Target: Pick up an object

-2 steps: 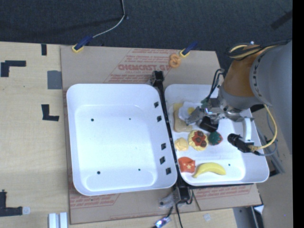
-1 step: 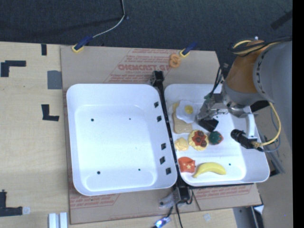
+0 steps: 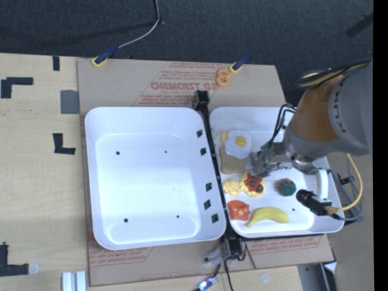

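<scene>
I see my gripper (image 3: 259, 170) low in the right bin (image 3: 267, 115), touching the red-yellow toy (image 3: 253, 185); its grip I cannot tell.

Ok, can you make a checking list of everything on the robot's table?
Surface: cardboard sheet under two white bins; left bin, right bin.
Job's things: in the right bin, banana, fried egg toy, green ball, red piece, yellow piece, red and yellow toy.
Clutter: orange ring on the cardboard.
Grippers: gripper low over the toys; grip cannot be judged.
Cables: black cable on the floor; yellow cable by the arm.
Surroundings: dark carpet.
</scene>
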Tool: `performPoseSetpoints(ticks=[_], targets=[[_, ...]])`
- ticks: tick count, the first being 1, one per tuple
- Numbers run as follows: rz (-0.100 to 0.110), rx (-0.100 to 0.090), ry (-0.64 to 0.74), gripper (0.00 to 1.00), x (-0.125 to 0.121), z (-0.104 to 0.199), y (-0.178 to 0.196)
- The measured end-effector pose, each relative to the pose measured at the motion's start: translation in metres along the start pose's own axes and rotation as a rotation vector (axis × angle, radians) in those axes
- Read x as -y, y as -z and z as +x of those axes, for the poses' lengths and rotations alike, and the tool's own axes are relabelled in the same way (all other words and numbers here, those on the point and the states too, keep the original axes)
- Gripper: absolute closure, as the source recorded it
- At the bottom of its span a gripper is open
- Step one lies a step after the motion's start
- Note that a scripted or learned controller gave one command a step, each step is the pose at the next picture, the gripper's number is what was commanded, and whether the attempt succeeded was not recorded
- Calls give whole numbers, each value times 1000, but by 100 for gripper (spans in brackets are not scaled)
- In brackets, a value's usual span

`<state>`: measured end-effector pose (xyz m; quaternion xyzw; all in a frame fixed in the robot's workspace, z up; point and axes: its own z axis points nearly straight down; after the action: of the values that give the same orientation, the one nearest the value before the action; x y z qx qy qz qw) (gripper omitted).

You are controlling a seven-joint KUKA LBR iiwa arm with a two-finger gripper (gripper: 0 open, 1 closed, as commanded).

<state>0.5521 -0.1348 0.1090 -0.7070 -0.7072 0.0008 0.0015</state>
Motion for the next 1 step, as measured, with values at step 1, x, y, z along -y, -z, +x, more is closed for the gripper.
performPoseSetpoints(ticks=[1], targets=[[-5,2,5,100,-62,27,-25]])
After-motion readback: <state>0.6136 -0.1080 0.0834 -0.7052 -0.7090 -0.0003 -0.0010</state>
